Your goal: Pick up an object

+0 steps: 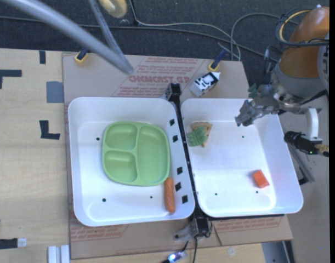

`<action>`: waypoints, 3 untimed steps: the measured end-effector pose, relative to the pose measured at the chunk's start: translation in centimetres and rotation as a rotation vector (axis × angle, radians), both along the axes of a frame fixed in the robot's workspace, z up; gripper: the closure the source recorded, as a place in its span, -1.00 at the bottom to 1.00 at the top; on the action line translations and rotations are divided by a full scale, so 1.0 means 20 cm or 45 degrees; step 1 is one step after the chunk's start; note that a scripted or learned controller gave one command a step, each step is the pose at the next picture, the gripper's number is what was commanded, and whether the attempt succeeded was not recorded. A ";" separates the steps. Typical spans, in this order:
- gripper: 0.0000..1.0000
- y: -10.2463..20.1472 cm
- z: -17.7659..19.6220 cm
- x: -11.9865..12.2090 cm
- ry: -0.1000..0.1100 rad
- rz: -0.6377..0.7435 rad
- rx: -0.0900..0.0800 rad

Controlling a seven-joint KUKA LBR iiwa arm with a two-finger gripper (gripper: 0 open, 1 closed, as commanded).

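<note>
orange block point(260, 178) lies free in right bin point(288, 201); gripper point(247, 115) blurred, grip state unclear.

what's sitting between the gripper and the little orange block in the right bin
Nothing. In the camera view the gripper hangs over the right bin's upper right corner, and only bare white floor runs down to the orange block.

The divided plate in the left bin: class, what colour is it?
Light green; the plate shows clearly in the camera view, lying in the left bin.
</note>
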State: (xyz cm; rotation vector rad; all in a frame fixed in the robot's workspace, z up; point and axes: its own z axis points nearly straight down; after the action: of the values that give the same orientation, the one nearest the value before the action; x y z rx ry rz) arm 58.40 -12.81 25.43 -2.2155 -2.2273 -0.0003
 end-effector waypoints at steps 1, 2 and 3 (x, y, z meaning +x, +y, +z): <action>1.00 0.28 -0.08 0.07 0.003 0.001 0.001; 1.00 0.55 -0.15 0.13 0.003 0.001 0.001; 1.00 0.81 -0.18 0.26 0.001 0.001 -0.001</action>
State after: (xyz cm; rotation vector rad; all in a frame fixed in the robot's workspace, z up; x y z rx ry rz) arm 63.64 3.37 21.85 -2.2149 -2.2286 0.0013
